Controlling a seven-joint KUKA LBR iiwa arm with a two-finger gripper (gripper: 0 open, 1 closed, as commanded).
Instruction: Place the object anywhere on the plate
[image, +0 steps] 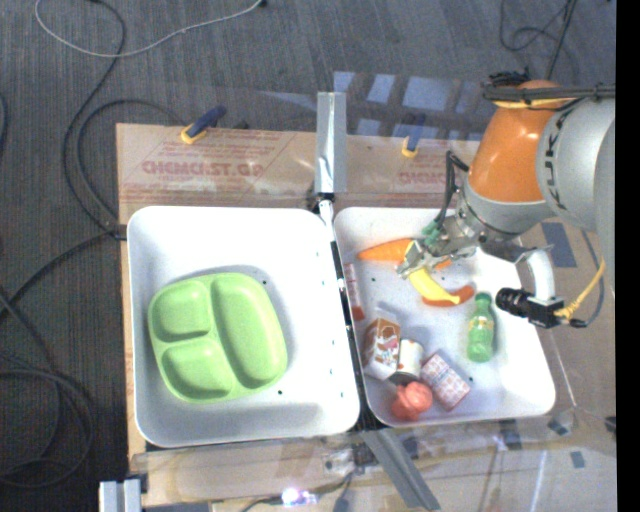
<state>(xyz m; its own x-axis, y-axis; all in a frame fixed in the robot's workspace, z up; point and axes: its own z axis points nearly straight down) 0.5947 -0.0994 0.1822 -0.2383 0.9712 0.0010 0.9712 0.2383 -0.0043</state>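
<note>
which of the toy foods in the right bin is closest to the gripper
The yellow banana, lying just below the gripper. The orange carrot sits to its left, and the green bottle and red apple lie farther down.

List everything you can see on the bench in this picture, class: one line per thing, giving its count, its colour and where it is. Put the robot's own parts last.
Bins: two, white, side by side on the bench.
Plate: one, green, three compartments, in the left bin.
Carrot: one, orange, top of the right bin.
Banana: one, yellow, right bin, below the gripper.
Bottle: one, green, right side of the right bin.
Carton: one, brown and white, right bin, lower middle.
Red fruit: one, front of the right bin.
Pink packet: one, beside the red fruit.
Arm: one, grey and orange, from the right.
Gripper: one, over the right bin.
</note>
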